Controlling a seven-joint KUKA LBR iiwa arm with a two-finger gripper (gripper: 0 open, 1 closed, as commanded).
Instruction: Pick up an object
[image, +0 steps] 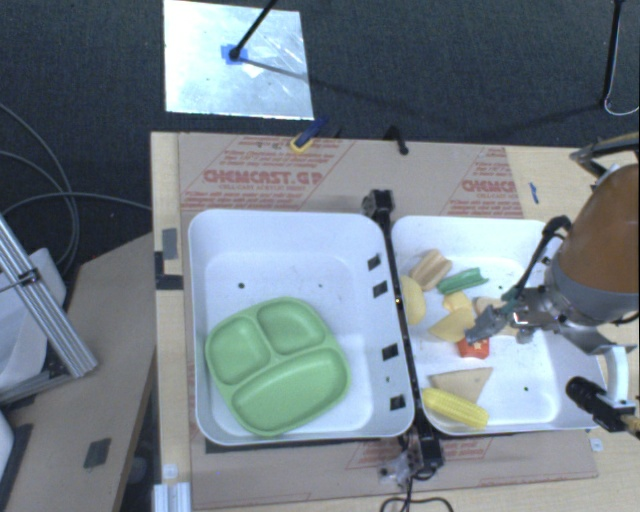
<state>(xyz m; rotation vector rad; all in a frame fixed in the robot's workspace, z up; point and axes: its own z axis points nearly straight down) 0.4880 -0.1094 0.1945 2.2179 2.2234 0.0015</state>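
Gripper (487, 325) just above red piece (474, 348)

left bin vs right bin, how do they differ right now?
The left bin bears one thing, a green divided plate; the right bin bears a heap of small toy foods, among them a corn cob. The pincer is over the right bin, not the left. Both are shallow and white.
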